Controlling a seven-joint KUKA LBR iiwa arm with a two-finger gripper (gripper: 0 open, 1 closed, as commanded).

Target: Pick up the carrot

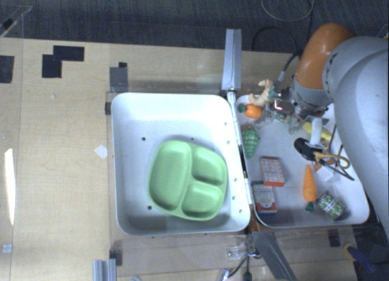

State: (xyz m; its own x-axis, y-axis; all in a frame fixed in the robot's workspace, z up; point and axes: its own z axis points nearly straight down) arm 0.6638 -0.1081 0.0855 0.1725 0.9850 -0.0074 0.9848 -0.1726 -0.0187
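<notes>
Carrot point(309, 184) lies free in the right bin point(285, 219); my gripper point(296, 115) hovers away from it, finger state unclear. Next I must approach.

Left bin point(121, 152): smooth white plastic, faintly glossy. Divided tray point(188, 179): smooth, matt pale-green plastic. Desk point(55, 152): light wood-look surface, low sheen. Carrot point(309, 185), at 5 o'clock in the right bin point(358, 210): smooth orange plastic look. Post point(231, 61) at 12 o'clock between the bins: brushed grey metal. Arm point(358, 91): smooth grey casing with a glossy orange band point(322, 52).
</notes>
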